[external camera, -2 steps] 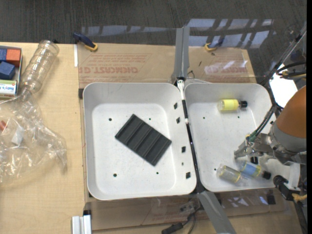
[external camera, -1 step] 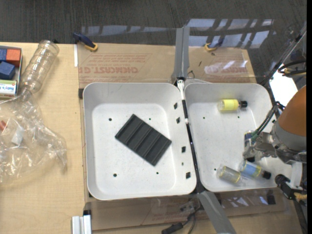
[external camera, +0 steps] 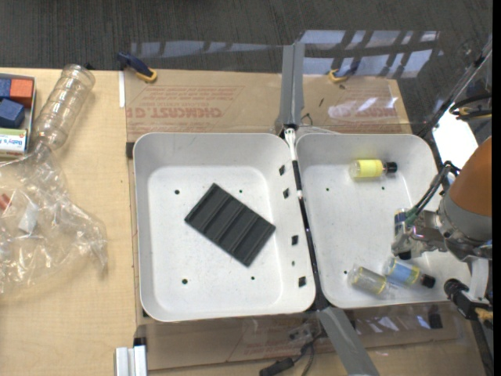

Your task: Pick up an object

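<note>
Camera view, near edge of the right bin (external camera: 368, 143): a blue-labelled small bottle (external camera: 407, 273) w/ black cap and a clear vial (external camera: 368, 280) are seen lying side by side, just below the claw (external camera: 407, 237), long axes approx. left-right. Claw state can't be told. Farther back, a yellow bottle (external camera: 369, 168) is seen, and a dark ribbed slab (external camera: 229, 224) in the left bin (external camera: 145, 210).

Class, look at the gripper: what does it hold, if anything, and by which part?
Cannot be told. The gripper hangs above the blue-labelled bottle in the right bin.
</note>
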You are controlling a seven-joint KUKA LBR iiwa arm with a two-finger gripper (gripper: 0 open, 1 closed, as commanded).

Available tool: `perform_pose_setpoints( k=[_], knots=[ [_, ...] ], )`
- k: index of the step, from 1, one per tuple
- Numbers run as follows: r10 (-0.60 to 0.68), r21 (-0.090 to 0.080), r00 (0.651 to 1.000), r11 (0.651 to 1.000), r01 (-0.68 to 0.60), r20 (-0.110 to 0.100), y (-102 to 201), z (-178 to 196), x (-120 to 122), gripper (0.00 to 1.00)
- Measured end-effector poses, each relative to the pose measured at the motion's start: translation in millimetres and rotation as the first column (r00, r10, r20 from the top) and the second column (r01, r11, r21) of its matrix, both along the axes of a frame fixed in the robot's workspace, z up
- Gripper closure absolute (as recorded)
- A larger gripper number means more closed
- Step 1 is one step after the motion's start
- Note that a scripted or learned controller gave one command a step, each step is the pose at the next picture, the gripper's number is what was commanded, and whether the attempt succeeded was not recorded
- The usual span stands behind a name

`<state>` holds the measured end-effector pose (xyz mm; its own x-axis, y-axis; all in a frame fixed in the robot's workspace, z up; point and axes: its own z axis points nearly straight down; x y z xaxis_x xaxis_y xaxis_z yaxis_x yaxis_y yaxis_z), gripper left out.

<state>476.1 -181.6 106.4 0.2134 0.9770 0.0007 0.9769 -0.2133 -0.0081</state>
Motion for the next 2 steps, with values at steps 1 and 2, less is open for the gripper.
perform_pose_setpoints(
  k=[1,2],
  knots=[
    [-0.029,-0.003,1.000,1.000,0.029,0.005,27.3,117.7,1.7,1.00],
    [-0.109,-0.003,0.994,0.994,0.109,0.003,134.3,124.1,1.4,1.00]
  ],
)
